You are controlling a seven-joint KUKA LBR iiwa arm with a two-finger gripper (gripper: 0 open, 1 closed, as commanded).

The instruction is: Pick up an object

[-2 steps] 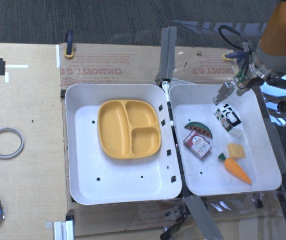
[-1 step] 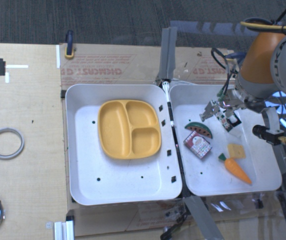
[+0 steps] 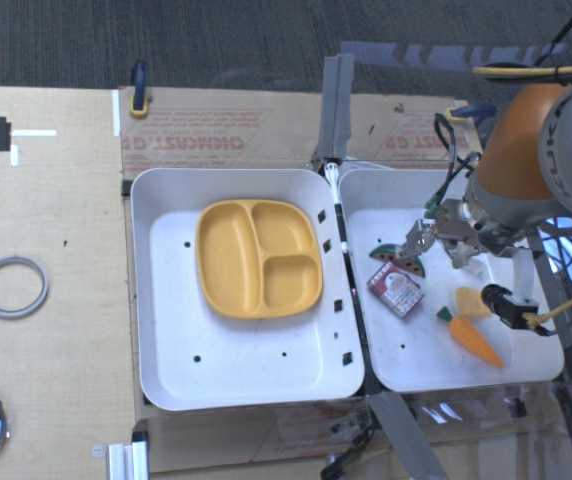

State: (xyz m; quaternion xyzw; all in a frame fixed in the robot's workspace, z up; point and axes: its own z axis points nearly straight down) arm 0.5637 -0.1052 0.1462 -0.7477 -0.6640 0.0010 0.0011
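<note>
My claw (image 3: 413, 251) hangs open over the right bin (image 3: 366, 358). A small red packet (image 3: 396, 289) lies just below at six o'clock.

Robotics lab, bench (image 3: 46, 188), white bins (image 3: 156, 298)

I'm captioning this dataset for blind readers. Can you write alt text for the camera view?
A grey and orange arm reaches from the right, its gripper low over the right bin, just above a small red packet; a carrot and a yellow block lie nearby. The left bin holds a yellow divided plate.
</note>
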